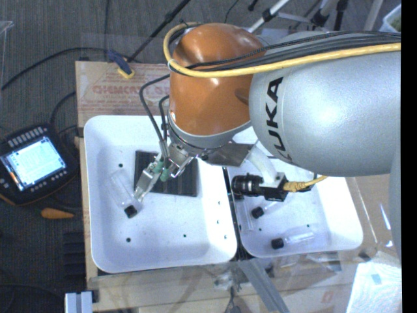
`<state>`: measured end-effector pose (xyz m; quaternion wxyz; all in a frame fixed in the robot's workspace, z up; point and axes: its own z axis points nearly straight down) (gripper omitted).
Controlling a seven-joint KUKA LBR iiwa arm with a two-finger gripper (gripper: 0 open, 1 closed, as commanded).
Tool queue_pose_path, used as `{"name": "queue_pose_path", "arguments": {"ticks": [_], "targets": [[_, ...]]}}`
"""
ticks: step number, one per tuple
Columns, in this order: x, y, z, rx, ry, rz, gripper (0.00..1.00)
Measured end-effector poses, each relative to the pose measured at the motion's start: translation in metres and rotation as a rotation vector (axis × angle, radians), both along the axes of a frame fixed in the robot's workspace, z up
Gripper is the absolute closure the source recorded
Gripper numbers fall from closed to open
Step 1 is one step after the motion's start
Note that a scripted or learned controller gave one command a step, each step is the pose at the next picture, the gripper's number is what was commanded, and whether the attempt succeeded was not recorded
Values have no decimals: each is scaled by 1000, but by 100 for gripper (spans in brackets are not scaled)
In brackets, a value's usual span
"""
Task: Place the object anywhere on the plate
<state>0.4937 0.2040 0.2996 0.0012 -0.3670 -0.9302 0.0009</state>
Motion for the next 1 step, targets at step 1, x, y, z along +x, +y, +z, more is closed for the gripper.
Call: {"name": "queue_pose_path", "arguments": {"ticks": [1], "targets": [[0, 0, 0, 0, 0, 0, 0]]}}
